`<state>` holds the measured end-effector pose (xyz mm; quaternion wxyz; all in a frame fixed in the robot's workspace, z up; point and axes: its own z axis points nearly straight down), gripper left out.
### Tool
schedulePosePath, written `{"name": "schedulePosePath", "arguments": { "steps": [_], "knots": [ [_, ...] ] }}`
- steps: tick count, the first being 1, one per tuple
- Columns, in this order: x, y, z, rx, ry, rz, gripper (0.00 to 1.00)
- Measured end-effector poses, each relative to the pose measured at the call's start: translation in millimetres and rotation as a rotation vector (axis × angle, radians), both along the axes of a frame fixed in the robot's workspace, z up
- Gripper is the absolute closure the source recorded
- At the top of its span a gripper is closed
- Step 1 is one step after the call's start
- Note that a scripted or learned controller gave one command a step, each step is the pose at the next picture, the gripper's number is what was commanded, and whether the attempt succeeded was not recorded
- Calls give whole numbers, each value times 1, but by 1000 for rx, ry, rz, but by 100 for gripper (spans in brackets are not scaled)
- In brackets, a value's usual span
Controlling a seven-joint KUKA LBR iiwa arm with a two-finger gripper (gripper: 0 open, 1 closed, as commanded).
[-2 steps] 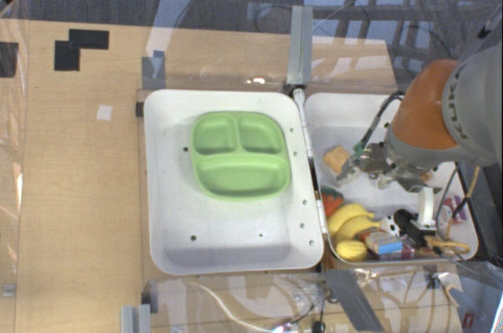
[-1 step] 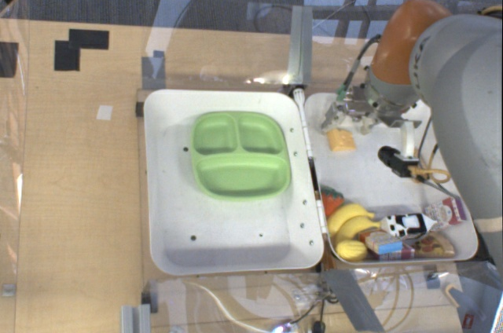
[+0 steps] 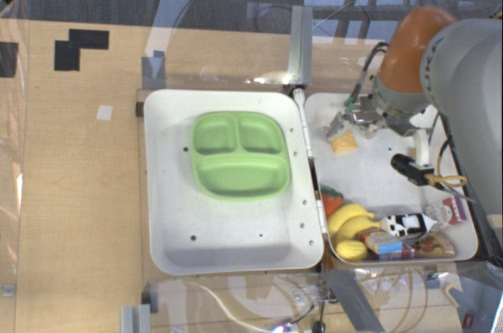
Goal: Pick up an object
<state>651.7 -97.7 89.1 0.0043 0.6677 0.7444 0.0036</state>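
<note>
The metal hand [image 3: 346,122], fingers spread apart, hovers above a small yellow wedge-shaped block [image 3: 343,142].

Light wood bench [image 3: 71,190] with two shallow white bins sitting on it side by side, the left bin [image 3: 169,190] and right bin [image 3: 377,174] touching. Black markers [image 3: 78,47] near its far-left corner.
</note>
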Motion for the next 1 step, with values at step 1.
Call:
{"name": "schedulePosePath", "arguments": {
  "steps": [1],
  "knots": [
    [19,-26,100,-3,1,164,0]
  ]
}}
